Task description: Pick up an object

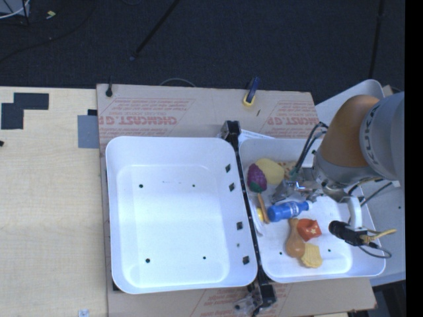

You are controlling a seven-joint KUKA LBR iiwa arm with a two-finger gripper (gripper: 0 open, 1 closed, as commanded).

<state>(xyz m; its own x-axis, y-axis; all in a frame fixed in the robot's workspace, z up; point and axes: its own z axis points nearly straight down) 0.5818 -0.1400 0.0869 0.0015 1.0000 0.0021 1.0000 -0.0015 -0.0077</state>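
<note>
The arm (pixel 370 137) is reaching into the right bin (pixel 344 259), its claw (pixel 289 189) hanging just above a blue bottle (pixel 288 210) lying lengthwise left to right. I cannot tell the claw's state. Purple (pixel 256 177), yellow (pixel 271 169), red (pixel 308 229) and tan (pixel 295 242) toys are crowding round. The left bin (pixel 125 177) is sitting alongside.

I see a cardboard sheet (pixel 198 114) under both bins, a blue and yellow clamp (pixel 251 92) on its far edge, dark floor (pixel 198 32) beyond.

Arm (pixel 370 137) hides right bin's (pixel 330 269) far corner.
</note>
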